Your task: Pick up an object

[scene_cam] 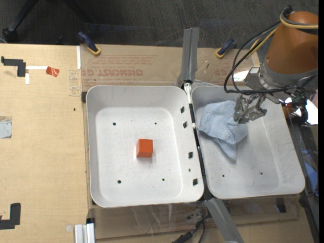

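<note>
A crumpled light-blue cloth (221,126) lies in the right bin (273,176), toward its upper left. My gripper (246,116) hangs over the cloth's right edge, fingers pointing down at the fabric. In the left bin (106,135) a small orange-red block (145,148) rests near the middle, far from the gripper.
A grey divider bar (190,59) runs between the bins at the back. Black cables (243,59) loop from the arm over the right bin's back rim. Clamps (89,43) sit on the cardboard behind. A wooden board (35,151) lies to the left.
</note>
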Robot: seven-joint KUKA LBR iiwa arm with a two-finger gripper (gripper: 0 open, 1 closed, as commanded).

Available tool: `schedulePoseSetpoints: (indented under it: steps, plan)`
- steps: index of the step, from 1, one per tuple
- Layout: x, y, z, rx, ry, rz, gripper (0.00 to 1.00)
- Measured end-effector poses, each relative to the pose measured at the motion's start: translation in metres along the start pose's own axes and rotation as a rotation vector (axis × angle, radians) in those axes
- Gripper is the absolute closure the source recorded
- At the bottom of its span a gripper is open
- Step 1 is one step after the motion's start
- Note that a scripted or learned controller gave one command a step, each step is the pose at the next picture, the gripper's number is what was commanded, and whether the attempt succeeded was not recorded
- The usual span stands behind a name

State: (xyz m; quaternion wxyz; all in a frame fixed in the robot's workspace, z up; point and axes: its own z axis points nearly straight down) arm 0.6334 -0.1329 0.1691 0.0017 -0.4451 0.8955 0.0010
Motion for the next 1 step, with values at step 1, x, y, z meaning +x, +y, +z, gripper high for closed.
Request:
schedulePoseSetpoints:
  steps: [1]
  plan:
    - [-0.0125, 0.0309, 0.0717, 0.004, -0.001, 0.009, 1.0]
